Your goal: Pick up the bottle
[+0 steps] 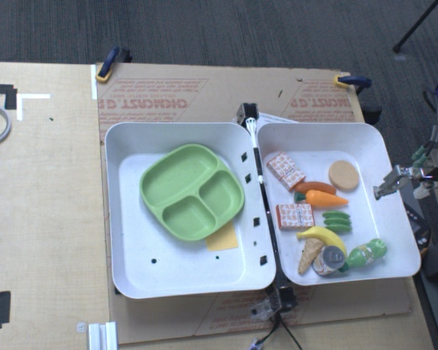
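Green, lumpy plastic bottle (366, 253) lies in the right bin's (379, 146) corner — gripper (396, 181) metallic, finger state unclear.

Bench (44, 217), light wood: cardboard sheet (226, 93) clamped at its far corners, bearing two white bins, left bin (117, 217) and right bin (383, 152), side by side, touching.

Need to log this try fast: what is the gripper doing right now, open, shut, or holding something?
Gripper: over the right white bin's right rim, holding nothing; open or shut cannot be told. The green plastic bottle lies in that bin.
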`<state>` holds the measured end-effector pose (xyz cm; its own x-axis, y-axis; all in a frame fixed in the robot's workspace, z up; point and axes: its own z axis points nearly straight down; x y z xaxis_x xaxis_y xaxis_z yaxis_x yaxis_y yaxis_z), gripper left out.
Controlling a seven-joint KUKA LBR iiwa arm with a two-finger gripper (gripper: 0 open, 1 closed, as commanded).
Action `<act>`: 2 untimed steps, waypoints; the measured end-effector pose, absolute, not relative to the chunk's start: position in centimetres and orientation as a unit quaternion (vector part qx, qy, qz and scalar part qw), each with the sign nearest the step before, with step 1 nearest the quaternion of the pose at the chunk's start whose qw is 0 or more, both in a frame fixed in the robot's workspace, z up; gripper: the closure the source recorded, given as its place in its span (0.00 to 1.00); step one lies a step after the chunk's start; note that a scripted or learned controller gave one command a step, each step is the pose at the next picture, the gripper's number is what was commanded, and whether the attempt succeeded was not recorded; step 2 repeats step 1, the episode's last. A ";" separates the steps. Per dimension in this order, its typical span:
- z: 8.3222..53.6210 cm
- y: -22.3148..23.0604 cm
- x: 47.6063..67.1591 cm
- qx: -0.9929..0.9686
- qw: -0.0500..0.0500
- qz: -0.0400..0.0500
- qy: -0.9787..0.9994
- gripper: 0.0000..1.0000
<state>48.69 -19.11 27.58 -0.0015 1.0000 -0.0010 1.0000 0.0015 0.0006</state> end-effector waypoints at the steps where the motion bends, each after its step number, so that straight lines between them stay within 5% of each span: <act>1: 28.5 -19.1 48.8 0.706 0.001 0.000 0.708 1.00; 2: 28.5 -19.1 48.8 0.706 0.001 0.000 0.708 1.00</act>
